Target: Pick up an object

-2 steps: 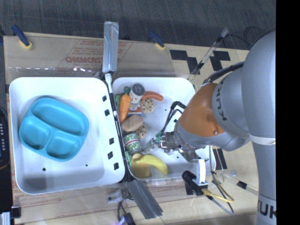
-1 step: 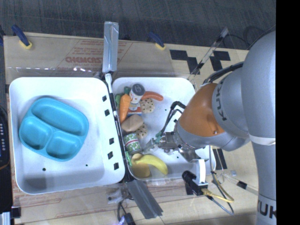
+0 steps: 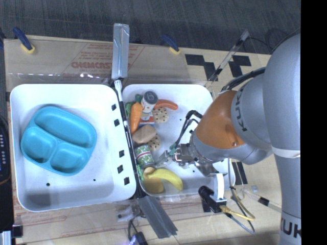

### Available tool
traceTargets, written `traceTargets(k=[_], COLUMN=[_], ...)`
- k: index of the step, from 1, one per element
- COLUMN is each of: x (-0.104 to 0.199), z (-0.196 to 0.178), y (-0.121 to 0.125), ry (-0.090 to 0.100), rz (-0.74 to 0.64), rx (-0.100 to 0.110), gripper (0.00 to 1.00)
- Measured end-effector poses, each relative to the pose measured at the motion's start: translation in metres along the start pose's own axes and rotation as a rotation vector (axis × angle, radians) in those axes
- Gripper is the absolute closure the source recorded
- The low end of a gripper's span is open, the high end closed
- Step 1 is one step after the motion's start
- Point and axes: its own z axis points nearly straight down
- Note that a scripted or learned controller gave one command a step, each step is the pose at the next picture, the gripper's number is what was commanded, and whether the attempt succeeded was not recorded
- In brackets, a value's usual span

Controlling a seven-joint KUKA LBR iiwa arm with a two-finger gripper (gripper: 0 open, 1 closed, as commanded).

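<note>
**A:** What did the overhead camera show on the counter (image 3: 61, 60)?

**B:** Two shallow white bins sat side by side. The left bin (image 3: 30, 193) carried a blue divided plate (image 3: 57, 139), lying toward its left half. The right bin (image 3: 196, 93) held a cluster of play-food items along its left wall.

**A:** Which items?

**B:** From the far end toward the near end: a small bottle with a dark cap (image 3: 149, 102), an orange carrot (image 3: 135, 116) just beside it, a second orange piece (image 3: 167, 105) to the right of the bottle, a cookie (image 3: 161, 116) beneath that, then a brown potato-like lump (image 3: 143, 134), another small cookie (image 3: 154, 144), a green-labelled can (image 3: 143, 156) lying on its side, and a yellow banana (image 3: 164, 176) at the near corner, with a tan piece (image 3: 153, 186) tucked under it.

**A:** And the arm?

**B:** The grey arm (image 3: 265, 116) with its orange band (image 3: 219, 124) reached in from the right, over the right bin. The gripper (image 3: 171, 154) was low in that bin, just right of the can and just above the banana.

**A:** Was it grasping anything?

**B:** I could not tell. The tips were small and muddled against the white floor, so nothing could be read as held between them. The can and the banana lay in the bin.
</note>
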Motion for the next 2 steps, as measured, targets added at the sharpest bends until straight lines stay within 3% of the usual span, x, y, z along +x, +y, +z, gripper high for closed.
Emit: traceTargets(k=[2], x=[0.0], z=[0.0], y=[0.0], ry=[0.0], rz=[0.0], rx=[0.0], gripper=[0.0])
